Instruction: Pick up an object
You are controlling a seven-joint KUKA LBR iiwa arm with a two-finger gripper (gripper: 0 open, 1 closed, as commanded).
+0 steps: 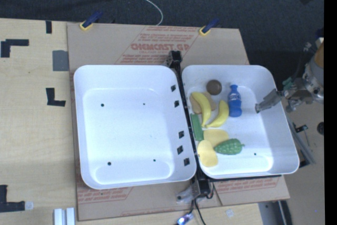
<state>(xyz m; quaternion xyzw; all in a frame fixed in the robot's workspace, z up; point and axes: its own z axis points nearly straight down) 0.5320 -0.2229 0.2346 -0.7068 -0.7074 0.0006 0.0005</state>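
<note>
The right bin (274, 163) holds several toy items packed toward its left side. A brown ball (213, 87) lies at the back, and a small blue bottle (234, 101) stands beside it. Two yellow bananas (202, 107) (221, 115) lie in the middle. A green stick-like piece (196, 127) rests against the left wall. Nearer the front are a bumpy green fruit (229, 147) and a pale yellow fruit (207, 155). My gripper (274, 99) hangs over the bin's right rim, to the right of the blue bottle and apart from every item.
The left bin (84, 113) sits next to the right one, with a row of black clips along the shared wall (181, 129). Both bins rest on a cardboard sheet (152, 45) on the wooden bench. A thin cable (150, 5) runs in from the back.
</note>
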